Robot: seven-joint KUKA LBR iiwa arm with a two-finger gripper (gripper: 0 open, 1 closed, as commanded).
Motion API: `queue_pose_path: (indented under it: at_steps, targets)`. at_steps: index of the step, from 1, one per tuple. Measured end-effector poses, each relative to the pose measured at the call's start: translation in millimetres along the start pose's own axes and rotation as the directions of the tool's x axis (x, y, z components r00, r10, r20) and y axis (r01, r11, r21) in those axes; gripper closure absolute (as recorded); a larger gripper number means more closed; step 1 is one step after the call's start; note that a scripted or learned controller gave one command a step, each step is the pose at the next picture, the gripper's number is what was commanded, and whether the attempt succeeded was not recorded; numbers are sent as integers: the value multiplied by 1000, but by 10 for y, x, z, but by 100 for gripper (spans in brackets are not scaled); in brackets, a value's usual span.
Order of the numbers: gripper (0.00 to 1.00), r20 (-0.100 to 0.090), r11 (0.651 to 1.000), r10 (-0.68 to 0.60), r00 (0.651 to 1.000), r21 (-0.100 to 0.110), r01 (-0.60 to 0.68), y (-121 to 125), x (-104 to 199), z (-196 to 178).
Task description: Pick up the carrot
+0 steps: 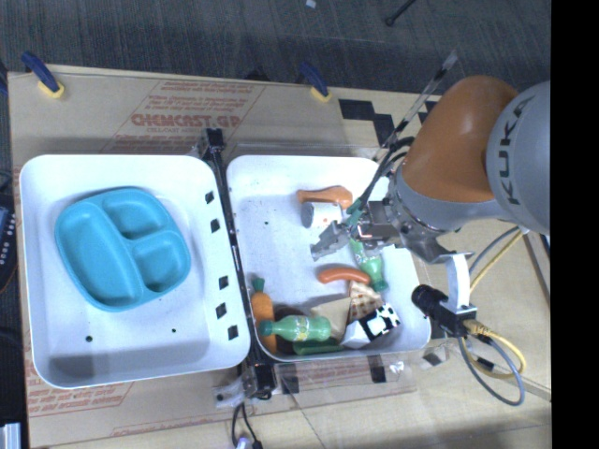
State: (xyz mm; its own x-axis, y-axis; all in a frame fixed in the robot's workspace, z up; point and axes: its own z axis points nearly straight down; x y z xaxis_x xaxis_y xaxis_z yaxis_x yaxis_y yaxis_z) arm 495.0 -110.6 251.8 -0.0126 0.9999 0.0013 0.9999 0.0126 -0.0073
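the carrot point(261, 304), a small orange cone with a green top, lay at the lower left corner of the right bin point(281, 181), close against its left wall. just to its right lay a glossy green plastic bottle point(299, 327) on its side, with a darker green piece point(314, 347) under it along the bottom wall. the pincer point(339, 235), grey metal, hung over the middle of that bin, well apart from the carrot; its fingers looked spread with nothing between them. a smooth orange sausage shape point(343, 274) lay just below it, and a curved orange piece point(326, 195) sat near the upper centre of the bin. a black-and-white checked block point(380, 324) and a tan wedge point(363, 296) rested at the lower right. in the left bin point(42, 181) a blue moulded tray point(122, 246) with rounded compartments lay left of centre. the arm point(473, 152), grey with a broad orange band, filled the right of the frame above the cardboard-covered desk point(187, 106).
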Motion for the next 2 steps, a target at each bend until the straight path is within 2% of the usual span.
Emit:
queue_pose_path:
  at_steps: [1, 2]
  targets:
    - [0, 2, 988, -152, 988, 2, 152, -184, 315, 619]
    - [0, 1, 1000, -31, 1000, -2, 31, 345, 140, 1607]
